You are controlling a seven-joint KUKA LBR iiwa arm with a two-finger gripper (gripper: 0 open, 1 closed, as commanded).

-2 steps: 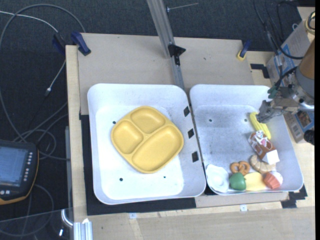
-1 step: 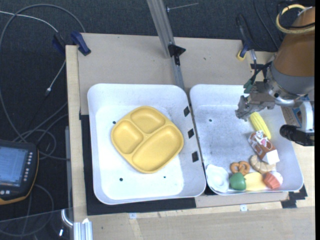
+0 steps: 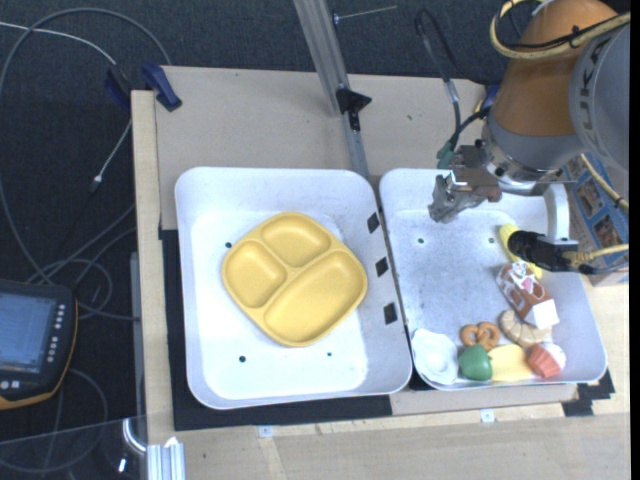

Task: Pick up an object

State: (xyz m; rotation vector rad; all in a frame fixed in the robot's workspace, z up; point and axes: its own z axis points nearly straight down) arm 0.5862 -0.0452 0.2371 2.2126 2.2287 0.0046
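The end effector is seen over the far part of the right bin, above a bare stretch of the bin's white floor and near the wall shared with the left bin. How far it is opened cannot be told from this slant, and no object is seen gripped in it. It is kept well apart from the small objects, which are gathered at the near right corner of the right bin. There, a brown pretzel is placed just behind a green rounded piece. A white rounded piece is set at their left, and a pale yellow piece and a red-orange piece at their right. Farther back along the right wall, a brown-and-white packet and a small white block are found close together.

The left bin is occupied by a yellow divided plate with three compartments, laid flat near its middle. Both bins are carried side by side on a tan bench. A blue clamp is fixed at the bench's far left corner, and a slanted metal pole is mounted behind the bins. The bench is surrounded by dark carpet, across which thin cables are trailed. A handheld pendant with a screen is laid on the carpet at the left.
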